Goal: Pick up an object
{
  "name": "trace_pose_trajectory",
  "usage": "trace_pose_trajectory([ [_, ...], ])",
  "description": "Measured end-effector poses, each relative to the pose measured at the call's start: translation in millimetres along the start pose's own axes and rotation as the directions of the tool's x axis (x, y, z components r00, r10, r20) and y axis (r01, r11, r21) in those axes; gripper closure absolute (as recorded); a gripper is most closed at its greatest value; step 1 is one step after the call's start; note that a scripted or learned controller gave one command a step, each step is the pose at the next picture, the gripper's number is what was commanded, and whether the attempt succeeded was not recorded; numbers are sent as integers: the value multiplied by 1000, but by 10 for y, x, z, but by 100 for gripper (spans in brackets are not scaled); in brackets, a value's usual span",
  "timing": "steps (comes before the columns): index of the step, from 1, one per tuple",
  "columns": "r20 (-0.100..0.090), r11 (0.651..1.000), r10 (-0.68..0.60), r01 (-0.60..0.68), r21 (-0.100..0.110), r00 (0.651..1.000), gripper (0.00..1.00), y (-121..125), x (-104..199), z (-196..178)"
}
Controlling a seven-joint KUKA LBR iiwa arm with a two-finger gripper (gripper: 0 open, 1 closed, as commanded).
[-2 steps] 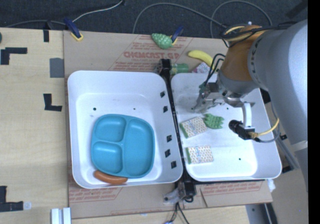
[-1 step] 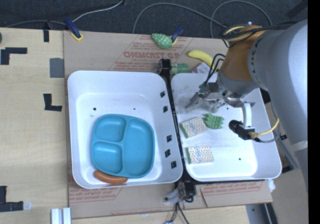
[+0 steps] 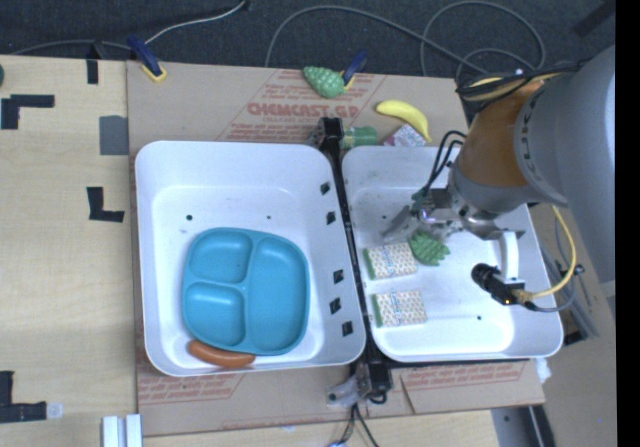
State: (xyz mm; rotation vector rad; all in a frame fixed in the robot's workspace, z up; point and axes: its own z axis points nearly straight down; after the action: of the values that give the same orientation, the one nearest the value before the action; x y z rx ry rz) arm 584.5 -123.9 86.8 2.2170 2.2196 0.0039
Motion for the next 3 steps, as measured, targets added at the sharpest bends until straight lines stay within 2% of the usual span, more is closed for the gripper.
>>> trace_pose_trajectory([
  [1,-1,1000,-1,1,2,1000,0,715,291,16],
  [2,0,1000,1,-1,2,1000,0,164,100,4],
  [3,1,1000,0,0,-2,1000,0,-62,34,-2],
])
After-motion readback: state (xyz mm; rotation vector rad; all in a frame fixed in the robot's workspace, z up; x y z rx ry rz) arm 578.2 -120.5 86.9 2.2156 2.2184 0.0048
